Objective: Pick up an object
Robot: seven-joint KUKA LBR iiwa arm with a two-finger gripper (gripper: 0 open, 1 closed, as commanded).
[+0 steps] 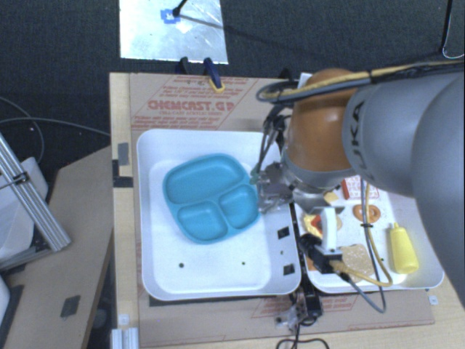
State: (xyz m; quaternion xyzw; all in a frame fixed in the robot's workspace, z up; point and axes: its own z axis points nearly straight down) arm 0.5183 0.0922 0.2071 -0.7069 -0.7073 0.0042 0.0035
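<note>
The blue plate lies in a white bin just beside the claw, to its camera-left; I cannot tell whether the claw is spread or pinching.

Claw right at the blue plate's right rim, left bin; yellow bottle by the right bin's right edge.

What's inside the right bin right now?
In the right bin: a yellow bottle, a tan toast-like piece and a round orange piece. The arm covers the bin's far part, so anything there is hidden.
</note>
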